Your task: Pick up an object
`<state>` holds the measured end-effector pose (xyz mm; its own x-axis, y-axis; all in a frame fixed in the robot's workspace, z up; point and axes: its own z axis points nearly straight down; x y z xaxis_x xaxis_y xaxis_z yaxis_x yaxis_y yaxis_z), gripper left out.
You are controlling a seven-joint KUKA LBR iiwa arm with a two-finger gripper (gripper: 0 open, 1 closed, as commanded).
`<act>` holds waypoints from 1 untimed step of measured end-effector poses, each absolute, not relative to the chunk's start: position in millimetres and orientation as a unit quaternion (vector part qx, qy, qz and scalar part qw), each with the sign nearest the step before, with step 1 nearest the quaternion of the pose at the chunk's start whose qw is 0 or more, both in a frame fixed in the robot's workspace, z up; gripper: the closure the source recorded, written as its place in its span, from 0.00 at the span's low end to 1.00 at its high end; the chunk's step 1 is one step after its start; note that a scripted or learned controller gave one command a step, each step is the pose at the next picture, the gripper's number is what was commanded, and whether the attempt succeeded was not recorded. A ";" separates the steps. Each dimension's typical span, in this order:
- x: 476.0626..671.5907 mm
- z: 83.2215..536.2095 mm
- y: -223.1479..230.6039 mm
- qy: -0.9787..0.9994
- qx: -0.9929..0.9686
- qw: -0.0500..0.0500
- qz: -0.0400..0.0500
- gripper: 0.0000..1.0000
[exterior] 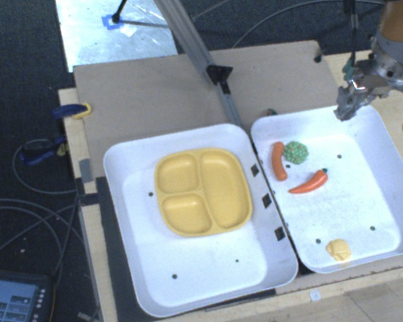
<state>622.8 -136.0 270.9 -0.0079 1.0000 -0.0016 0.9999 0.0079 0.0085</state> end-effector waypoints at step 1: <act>625.8 263.0 -90.7 0.711 0.704 0.000 0.001 1.00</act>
